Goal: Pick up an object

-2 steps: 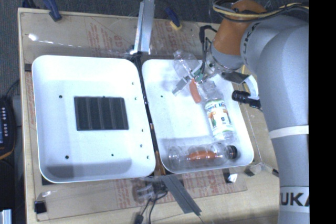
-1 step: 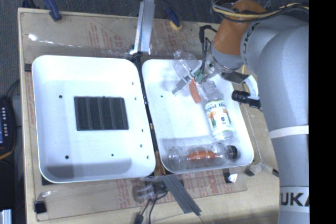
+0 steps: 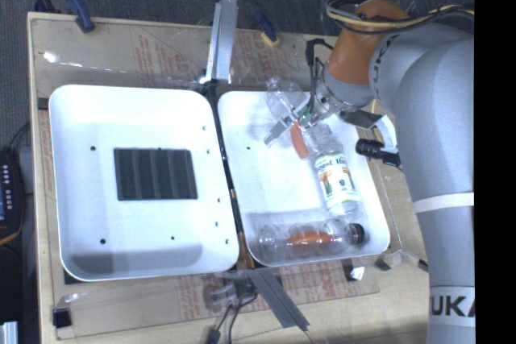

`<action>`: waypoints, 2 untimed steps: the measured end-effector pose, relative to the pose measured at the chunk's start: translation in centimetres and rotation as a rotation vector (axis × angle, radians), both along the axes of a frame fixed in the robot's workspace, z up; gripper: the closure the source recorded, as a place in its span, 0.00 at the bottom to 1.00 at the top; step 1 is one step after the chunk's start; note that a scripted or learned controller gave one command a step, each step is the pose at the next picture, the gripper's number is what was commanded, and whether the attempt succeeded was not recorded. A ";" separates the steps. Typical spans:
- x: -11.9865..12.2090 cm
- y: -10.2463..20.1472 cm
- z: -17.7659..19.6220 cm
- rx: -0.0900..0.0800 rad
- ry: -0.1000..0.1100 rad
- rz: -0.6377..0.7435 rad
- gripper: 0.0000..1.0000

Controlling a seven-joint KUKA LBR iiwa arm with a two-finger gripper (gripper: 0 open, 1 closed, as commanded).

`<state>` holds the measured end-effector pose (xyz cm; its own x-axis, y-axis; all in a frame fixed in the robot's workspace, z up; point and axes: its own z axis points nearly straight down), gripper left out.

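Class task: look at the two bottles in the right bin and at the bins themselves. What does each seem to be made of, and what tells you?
Labelled bottle: probably clear plastic, glossy; the bin shows through above its printed label. Lying bottle: likewise see-through, with something orange inside. Right bin and left bin: likely white moulded plastic, smooth with rounded corners, though the look alone leaves it open.

Arm (image 3: pixel 435 141) cut off at bottom edge
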<state>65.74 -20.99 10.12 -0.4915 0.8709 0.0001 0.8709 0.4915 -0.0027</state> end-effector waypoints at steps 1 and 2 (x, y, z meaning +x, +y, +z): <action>0.0 0.0 0.0 0.000 0.000 0.000 0.00; 0.1 0.1 -0.5 0.000 -0.001 0.025 0.00</action>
